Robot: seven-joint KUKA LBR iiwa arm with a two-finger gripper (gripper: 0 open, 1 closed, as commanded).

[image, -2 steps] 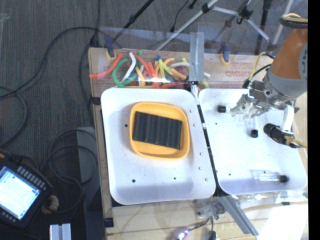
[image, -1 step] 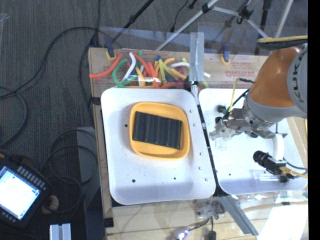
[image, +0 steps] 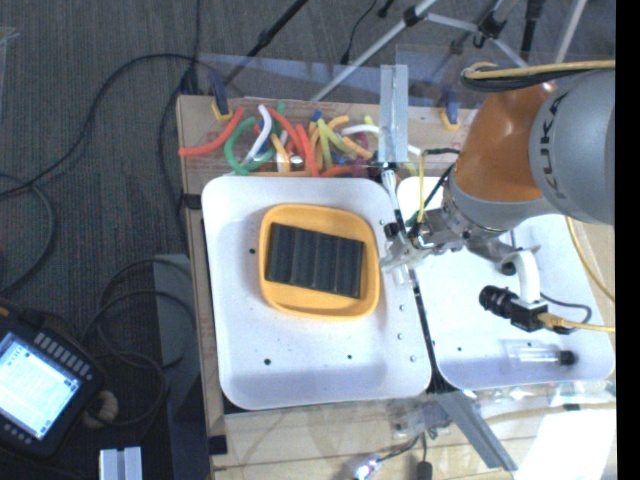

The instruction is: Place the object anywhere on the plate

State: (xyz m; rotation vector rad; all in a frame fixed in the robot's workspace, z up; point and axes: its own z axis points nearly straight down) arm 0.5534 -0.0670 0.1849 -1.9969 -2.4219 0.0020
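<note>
Premises: robotics laboratory. Evidence: industrial arm (image: 540, 158) over a wooden table (image: 300, 438), teach pendant (image: 40, 383) on grey carpet (image: 90, 28), trailing black cables (image: 60, 168), tripod legs (image: 450, 3), coloured wiring bundle (image: 290, 143).

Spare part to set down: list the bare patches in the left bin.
Left bin: bare floor between the yellow plate and the near wall, plus a narrow strip left of it. Crowded: a dark slab covers the plate, the gripper hangs by the right wall.

A chunky, rounded grey arm (image: 590, 138) was seen, its dark KUKA lettering (image: 553, 133) partly cut off. A glossy orange band (image: 505, 153) was fitted at its 9 o'clock, followed by a grey wrist (image: 480, 208) and a small silvery gripper (image: 405, 243), with thin wires (image: 421, 190) strung alongside.
</note>
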